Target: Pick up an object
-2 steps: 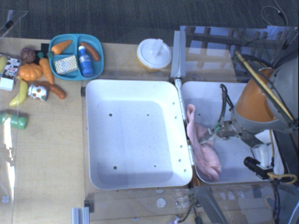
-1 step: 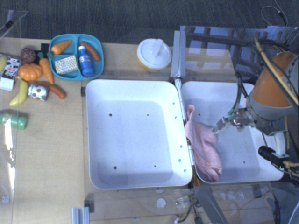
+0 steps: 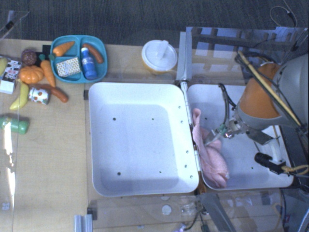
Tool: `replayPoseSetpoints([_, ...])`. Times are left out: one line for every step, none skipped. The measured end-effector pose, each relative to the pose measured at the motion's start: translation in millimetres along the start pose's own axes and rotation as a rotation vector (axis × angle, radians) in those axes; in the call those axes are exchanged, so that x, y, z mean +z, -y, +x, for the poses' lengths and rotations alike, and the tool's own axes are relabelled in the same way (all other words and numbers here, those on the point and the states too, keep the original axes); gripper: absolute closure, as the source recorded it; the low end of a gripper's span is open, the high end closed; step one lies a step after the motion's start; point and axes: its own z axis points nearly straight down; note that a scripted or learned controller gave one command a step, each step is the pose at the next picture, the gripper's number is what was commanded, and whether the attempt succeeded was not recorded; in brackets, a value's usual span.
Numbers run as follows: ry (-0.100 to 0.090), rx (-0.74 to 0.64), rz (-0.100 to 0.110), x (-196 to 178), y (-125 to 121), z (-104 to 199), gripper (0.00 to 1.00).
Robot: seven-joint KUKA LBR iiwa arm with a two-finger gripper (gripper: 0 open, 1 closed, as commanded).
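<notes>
So the arm (image 3: 270, 93) comes in from the right, orange band up top, wrist bent down low into the right bin (image 3: 241, 175). The gripper (image 3: 215, 135) sits right at the pink cloth (image 3: 208, 153), which lies bunched along that bin's left wall. Honestly can't tell how far apart its tips are or whether they've got any fabric. The left bin (image 3: 140, 139) sits just beside it.
</notes>
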Motion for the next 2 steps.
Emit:
replayPoseSetpoints([0.005,-0.003,-0.008,-12.2,-2.8,-0.8,1.00])
replayPoseSetpoints([0.005,-0.003,-0.008,-12.2,-2.8,-0.9,0.00])
